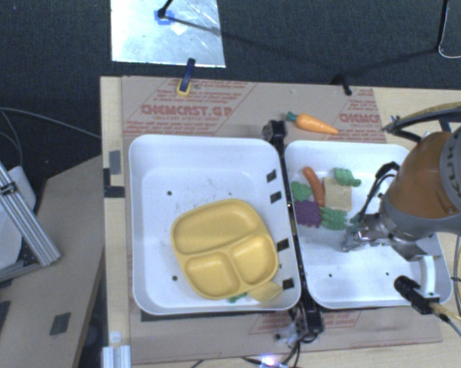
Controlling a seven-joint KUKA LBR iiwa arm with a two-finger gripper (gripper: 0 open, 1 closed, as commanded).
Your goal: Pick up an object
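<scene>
The gripper (354, 238) hangs low in the right bin (368, 294) just beside the toy food pile (326, 198) (finger state impossible to tell), nothing visibly lifted, the pick yet to come.

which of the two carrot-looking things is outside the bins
The bright orange carrot with the green top. It lies on the cardboard just beyond the right bin, while the redder carrot lies inside that bin among the other toy food.

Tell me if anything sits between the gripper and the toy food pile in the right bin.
Nothing visible does. The gripper sits low in the right bin, just right of the green piece at the pile's edge, with bare white floor between them.
</scene>
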